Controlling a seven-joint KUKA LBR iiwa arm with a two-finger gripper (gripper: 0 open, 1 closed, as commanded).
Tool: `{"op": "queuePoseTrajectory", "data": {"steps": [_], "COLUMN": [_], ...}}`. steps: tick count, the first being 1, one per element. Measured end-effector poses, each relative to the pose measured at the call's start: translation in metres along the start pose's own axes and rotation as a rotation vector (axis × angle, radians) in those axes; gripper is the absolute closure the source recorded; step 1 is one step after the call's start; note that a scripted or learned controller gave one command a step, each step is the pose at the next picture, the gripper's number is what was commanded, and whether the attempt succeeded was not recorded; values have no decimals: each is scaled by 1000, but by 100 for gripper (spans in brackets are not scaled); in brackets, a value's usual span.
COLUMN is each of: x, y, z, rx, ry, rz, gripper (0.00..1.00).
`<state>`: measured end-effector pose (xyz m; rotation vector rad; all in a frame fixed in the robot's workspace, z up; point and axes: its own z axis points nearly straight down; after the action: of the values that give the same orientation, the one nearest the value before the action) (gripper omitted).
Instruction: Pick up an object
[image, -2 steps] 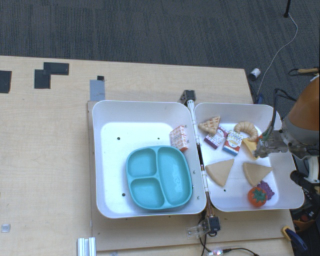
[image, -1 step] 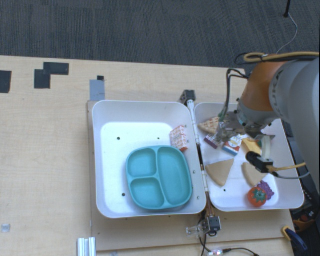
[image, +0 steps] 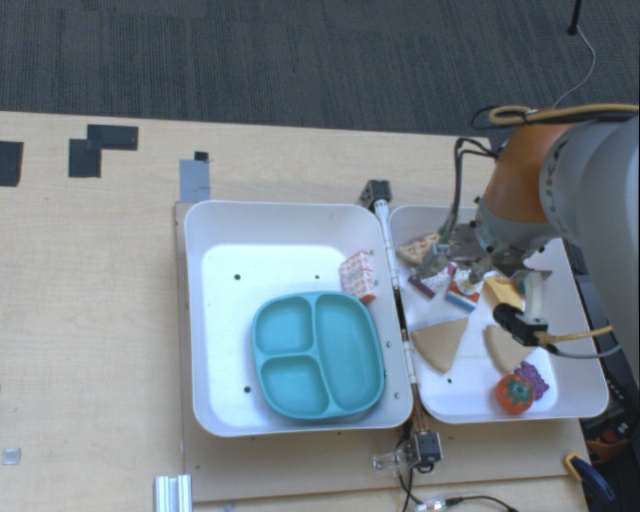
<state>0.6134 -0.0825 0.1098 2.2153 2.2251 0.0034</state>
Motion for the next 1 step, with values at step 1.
{"op": "queuePoseTrajectory", "data": {"steps": [1], "x": [1], "y": [1], "z": [-11], "rx": [-4], "ry": [0], "rz": [-4], "gripper": [100]}}
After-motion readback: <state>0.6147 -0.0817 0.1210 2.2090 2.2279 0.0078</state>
